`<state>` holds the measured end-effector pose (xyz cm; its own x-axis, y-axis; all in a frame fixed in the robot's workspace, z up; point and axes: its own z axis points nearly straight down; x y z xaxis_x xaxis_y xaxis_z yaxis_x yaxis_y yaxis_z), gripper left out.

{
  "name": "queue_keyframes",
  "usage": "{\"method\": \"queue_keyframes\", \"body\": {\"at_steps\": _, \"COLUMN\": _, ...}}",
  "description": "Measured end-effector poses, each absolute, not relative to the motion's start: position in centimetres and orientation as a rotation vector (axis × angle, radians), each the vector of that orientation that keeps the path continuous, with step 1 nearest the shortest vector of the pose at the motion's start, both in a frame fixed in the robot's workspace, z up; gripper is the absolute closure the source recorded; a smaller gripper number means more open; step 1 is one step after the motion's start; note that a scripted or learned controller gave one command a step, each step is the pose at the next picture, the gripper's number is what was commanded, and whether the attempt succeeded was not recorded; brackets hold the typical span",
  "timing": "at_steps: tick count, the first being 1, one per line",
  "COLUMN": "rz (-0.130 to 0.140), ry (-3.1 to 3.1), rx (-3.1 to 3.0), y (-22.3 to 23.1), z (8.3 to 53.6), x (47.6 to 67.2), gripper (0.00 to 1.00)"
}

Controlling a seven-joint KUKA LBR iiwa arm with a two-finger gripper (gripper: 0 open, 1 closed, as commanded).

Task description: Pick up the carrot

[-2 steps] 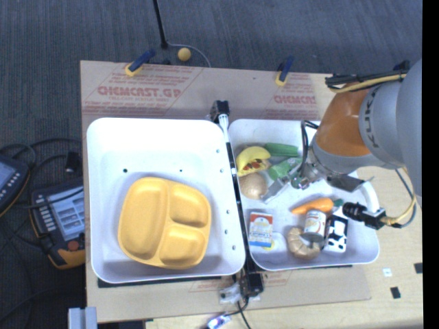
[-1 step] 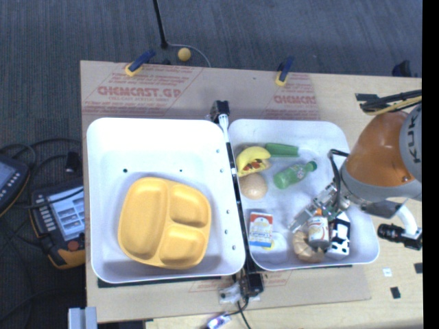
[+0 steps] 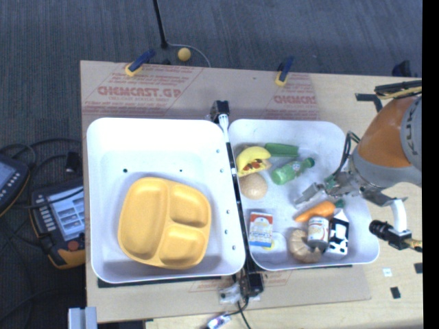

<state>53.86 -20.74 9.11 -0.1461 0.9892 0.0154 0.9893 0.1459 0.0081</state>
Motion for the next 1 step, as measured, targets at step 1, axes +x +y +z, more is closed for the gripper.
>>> {"method": "queue_keyframes", "body": {"at_steps": 1, "rz": -0.017, "ry": -2.389, "rx": -2.057, "y": -21.02, "z": 10.15, "x": 54.02, "gripper": 1.00}}
